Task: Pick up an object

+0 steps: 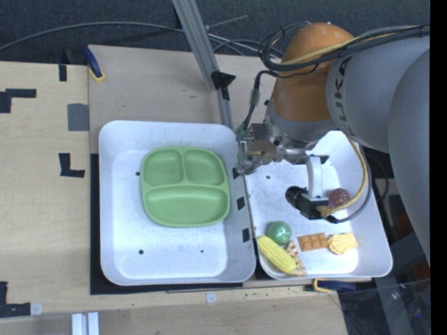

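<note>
I count two white bins: one [119, 257] left of my gripper [246, 160], one [374, 257] below it. One green divided plate [185, 187], one corn cob [277, 255], one green ball [279, 232], one orange waffle [312, 242], one yellow piece [342, 243], one dark red item [339, 196].

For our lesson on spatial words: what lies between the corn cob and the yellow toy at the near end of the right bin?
In the camera view, an orange waffle-like block lies between the corn cob and the yellow toy.
</note>
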### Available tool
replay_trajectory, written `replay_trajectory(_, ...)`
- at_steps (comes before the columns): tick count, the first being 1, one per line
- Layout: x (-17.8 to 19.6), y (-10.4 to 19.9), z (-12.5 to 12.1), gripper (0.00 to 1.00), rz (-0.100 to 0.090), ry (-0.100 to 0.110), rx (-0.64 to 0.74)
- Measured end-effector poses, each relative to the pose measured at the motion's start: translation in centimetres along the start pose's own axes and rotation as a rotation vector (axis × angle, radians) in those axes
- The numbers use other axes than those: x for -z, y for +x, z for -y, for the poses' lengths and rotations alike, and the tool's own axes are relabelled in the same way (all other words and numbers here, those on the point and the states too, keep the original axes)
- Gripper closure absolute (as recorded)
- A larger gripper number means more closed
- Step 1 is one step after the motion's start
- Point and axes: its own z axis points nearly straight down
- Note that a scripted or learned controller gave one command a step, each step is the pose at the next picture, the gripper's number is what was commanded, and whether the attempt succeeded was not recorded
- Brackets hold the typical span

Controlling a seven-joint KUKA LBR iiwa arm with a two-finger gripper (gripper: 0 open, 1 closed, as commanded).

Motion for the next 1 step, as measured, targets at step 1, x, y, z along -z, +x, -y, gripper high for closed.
replay_trajectory(1,-0.15,4.30,3.73,1.00,0.001,0.001,-0.001)
